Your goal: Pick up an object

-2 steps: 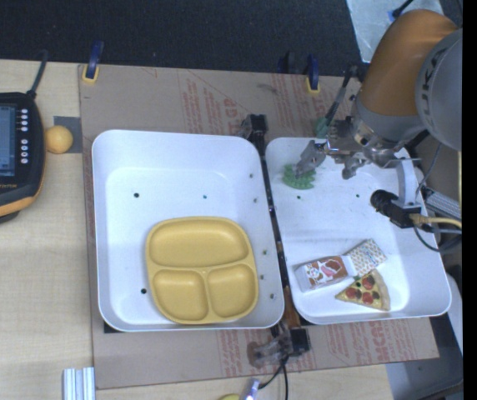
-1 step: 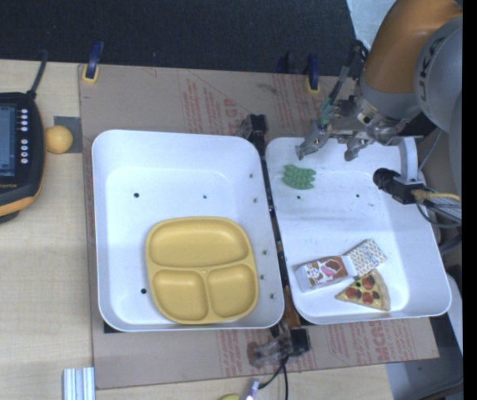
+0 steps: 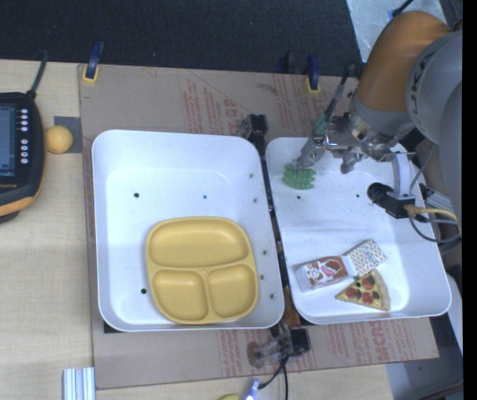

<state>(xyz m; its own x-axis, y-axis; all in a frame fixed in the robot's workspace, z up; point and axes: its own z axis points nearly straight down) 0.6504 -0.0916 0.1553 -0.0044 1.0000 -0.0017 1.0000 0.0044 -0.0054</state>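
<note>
The tool (image 3: 328, 151) hangs with fingers spread over the right bin's (image 3: 439, 302) upper left corner, one fingertip just beside a green object (image 3: 299, 177). A card (image 3: 340, 267) and pizza slice (image 3: 364, 292) lie lower right; a yellow tray (image 3: 201, 268) fills the left bin (image 3: 113, 173).

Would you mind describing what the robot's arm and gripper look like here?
The arm is bulky and rounded, grey with a broad orange band above the wrist. Its gripper is slim bare metal with two thin fingers, and dark cables run along the wrist.
</note>
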